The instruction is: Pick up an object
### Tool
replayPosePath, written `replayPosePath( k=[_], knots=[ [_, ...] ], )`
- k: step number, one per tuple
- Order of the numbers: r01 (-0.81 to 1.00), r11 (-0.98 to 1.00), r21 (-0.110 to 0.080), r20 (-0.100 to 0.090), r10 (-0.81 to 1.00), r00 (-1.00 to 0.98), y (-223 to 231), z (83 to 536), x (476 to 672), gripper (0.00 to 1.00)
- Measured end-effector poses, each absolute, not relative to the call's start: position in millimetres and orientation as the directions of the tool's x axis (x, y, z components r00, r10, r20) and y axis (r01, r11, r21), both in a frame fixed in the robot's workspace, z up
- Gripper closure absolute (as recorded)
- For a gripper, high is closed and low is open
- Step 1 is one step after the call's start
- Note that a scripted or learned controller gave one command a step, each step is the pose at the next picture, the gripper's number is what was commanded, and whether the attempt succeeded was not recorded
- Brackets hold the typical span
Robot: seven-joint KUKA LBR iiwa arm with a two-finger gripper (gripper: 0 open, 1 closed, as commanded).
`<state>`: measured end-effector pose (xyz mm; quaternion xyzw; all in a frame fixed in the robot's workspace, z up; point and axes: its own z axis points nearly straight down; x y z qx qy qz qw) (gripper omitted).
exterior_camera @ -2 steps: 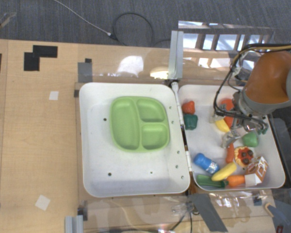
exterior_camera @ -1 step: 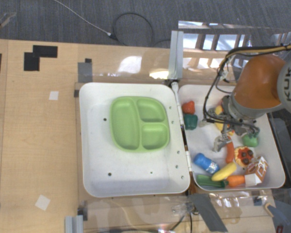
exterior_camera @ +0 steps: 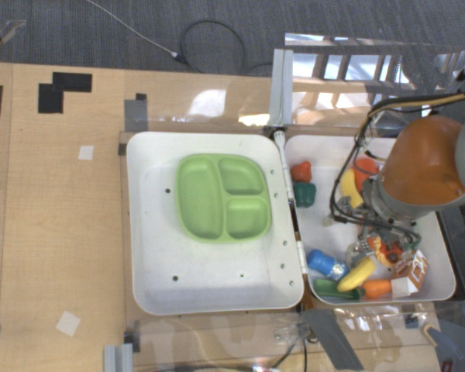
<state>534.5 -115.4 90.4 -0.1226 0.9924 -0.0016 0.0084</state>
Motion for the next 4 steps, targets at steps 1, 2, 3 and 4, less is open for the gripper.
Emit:
replayPosePath(
  k=[1,2,3,4],
  knots=[
    [-0.249,0.968,-0.008,-0.015,-0.249,-0.968,-93.9,89.9,587.3,0.00],
    [-0.366,0.931,-0.006,-0.008,-0.366,-0.931,-157.4,90.8,528.6,0.00],
    [-0.308,0.951,-0.003,-0.018,-0.308,-0.951,-115.2,87.0,618.4,0.00],
    [-0.308,0.951,-0.008,-0.032,-0.308,-0.951,-114.6,103.7,622.3,1.00]
  ],
)
